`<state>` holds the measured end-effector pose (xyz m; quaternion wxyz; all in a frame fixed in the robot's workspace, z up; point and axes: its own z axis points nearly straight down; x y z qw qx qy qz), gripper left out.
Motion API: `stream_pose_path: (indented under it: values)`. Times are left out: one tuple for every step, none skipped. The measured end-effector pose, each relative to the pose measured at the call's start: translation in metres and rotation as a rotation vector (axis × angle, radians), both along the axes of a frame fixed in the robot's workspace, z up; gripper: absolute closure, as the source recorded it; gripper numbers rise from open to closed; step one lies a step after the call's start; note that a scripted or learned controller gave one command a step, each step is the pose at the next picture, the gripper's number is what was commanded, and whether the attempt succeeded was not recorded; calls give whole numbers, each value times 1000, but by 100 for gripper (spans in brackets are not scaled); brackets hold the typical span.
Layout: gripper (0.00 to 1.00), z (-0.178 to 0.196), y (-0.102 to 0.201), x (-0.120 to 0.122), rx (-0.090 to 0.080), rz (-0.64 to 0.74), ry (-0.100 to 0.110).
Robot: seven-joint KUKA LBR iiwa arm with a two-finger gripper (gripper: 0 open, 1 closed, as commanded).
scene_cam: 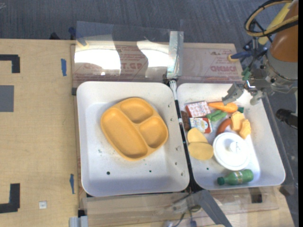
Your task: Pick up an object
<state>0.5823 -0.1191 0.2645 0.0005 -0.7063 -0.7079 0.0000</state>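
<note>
Gripper (244, 92) poised over the right bin's (272, 171) far edge, fingers apart and empty.
The carrot (223, 107) lies just below-left of it, long axis running along that far edge.

Sitting side by side on the worktop (38, 126): left bin (90, 174) and right bin (269, 162), both shallow and white, rims touching along the middle. Standing just behind them, a printed cardboard panel (208, 65), with a clear sheet (123, 46) rising above it and catching glare. Running down between the two, a silvery tape strip (175, 53). Lying on the tan surface to the left, black marks (12, 63) and blue tape (63, 66). Stretching beyond, grey carpet (142, 6).
</note>
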Motion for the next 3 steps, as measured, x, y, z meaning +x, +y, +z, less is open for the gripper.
stream_pose_path:
  values:
    - [0,-121,-2,5,0,-237,9]
    - [0,-78,73,17,2,-263,-4]
    - [0,-26,45,4,-1,-292,-6]
